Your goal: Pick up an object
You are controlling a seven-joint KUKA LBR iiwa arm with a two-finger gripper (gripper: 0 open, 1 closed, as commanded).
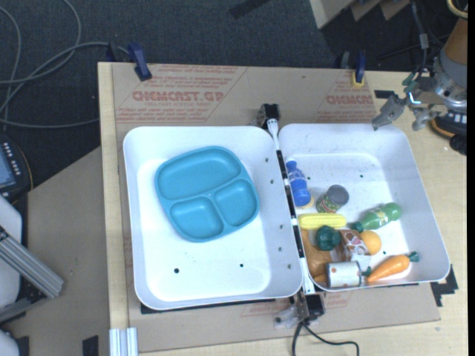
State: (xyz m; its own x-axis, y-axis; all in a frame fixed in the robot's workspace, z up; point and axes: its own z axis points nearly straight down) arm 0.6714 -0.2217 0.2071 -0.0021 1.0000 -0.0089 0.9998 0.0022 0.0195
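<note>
My gripper [401,119] hangs over the far right corner of the right bin [386,141], open, with nothing between its fingers. The toys lie well in front of it, in the bin's near half. Among them are a blue bottle [298,185] by the left wall, a small grey-topped can [335,197], a yellow corn cob [321,221] and a green bottle [378,216]. Closer to the front sit a dark green vegetable [327,237], an orange fruit [369,241], a carrot [389,267] and a white can [343,274] lying on its side.
The left bin [148,258] holds a blue divided plate [206,193]. Both bins rest on a cardboard sheet [185,95] held by blue clamps [138,59] at the back edge. A hinge strip [286,206] runs between the bins.
</note>
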